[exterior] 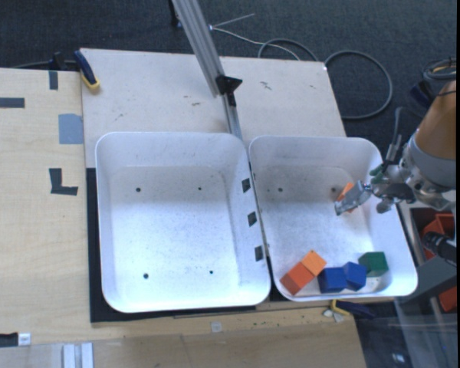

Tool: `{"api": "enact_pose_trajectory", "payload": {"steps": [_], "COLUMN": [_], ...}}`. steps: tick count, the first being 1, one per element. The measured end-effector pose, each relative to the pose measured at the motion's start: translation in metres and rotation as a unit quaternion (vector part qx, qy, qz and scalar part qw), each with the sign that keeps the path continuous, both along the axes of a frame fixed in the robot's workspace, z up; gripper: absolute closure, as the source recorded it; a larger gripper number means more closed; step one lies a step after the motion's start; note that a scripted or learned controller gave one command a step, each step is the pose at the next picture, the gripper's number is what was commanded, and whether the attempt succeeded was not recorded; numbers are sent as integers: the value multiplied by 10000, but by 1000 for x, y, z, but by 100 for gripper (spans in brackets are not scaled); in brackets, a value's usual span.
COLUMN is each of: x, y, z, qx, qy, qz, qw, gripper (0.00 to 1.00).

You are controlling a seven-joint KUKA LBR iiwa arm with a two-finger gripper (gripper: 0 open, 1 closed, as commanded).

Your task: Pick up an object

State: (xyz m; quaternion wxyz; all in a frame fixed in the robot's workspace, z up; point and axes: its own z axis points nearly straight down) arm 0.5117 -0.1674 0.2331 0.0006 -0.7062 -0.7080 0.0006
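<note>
Gripper [353,199] hovers inside the right bin [307,146], near its right wall, fingers apparently pinching a small orange piece [344,193], hard to confirm. Orange [305,271], blue [343,277] and green blocks [374,263] cluster at that bin's front edge.

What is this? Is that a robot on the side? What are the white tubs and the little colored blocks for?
Yes, that is a robot arm, grey with an orange band, reaching in from the right. The picture comes from one camera fixed above the bench, looking down at a slant. At the arm's tip is its end effector, the part meant for grabbing, hanging over the right bin. Something small and orange shows right by it, but it is too blurry to say whether it is held. On the bench sit two shallow white tubs, the left bin beside the right one. In the right bin's near corner lie an orange block, a red-orange block, two blue blocks and a green block. The robot's job is picking one up.
</note>
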Motion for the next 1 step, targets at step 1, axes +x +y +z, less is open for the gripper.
{"api": "enact_pose_trajectory", "payload": {"steps": [1], "x": [55], "y": [-42], "z": [-115], "qx": [-6], "qy": [20], "qz": [-6], "qw": [10000], "gripper": [0]}}
